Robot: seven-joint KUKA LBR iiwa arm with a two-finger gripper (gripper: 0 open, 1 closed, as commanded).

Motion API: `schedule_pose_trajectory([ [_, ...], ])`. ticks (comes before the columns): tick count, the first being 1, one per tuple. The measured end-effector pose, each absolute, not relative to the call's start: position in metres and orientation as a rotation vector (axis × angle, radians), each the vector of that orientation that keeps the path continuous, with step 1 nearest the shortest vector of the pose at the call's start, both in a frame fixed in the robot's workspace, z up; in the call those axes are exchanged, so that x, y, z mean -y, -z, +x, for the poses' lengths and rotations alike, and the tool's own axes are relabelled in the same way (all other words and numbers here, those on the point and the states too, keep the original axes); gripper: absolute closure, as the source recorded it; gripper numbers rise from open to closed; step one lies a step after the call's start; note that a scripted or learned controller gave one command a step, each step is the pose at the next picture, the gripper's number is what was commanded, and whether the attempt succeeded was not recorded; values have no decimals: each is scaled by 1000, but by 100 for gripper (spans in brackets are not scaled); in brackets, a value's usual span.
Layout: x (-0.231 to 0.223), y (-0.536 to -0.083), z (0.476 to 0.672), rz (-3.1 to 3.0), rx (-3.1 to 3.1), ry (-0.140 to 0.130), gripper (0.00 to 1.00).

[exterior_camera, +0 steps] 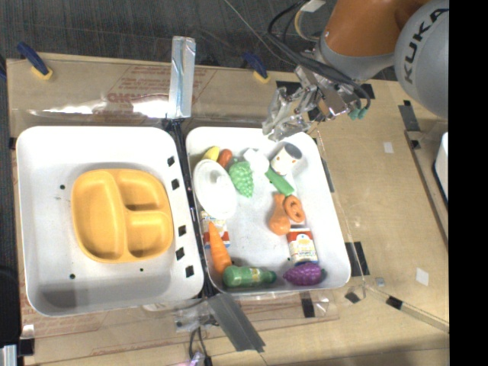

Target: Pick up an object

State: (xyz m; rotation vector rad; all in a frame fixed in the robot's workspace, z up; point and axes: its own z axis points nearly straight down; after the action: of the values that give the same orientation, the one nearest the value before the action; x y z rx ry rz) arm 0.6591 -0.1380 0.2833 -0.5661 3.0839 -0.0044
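From the overhead camera, the arm (pixel 381 21) reaches in from the upper right, and its gripper (pixel 286 120) hangs over the far edge of the right bin (pixel 335 227), just above a small white cup (pixel 287 157); the metal fingers (pixel 276 117) stand spread apart with nothing between them. The right bin holds a crowd of toy food and dishes: a white bowl (pixel 213 189) against its left wall, green grapes (pixel 242 178) touching the bowl, a yellow piece (pixel 211 153) and a red piece (pixel 225 158) near the far left corner, a green stick (pixel 279 181) just below the cup, an orange lump (pixel 286 213) in the middle, a small bottle with a red label (pixel 302 245), purple grapes (pixel 303 274) in the near right corner, a dark green bottle (pixel 248 277) lying along the near wall, and a carrot (pixel 219 252) by the left wall. The left bin (pixel 38 166) carries a yellow divided tray (pixel 122 212), lying flat near its centre
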Motion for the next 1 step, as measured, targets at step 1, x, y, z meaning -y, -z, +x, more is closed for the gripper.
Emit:
schedule_pose_trajectory([
  [1, 137, -295, 660, -569, -3079, 7, 100],
])
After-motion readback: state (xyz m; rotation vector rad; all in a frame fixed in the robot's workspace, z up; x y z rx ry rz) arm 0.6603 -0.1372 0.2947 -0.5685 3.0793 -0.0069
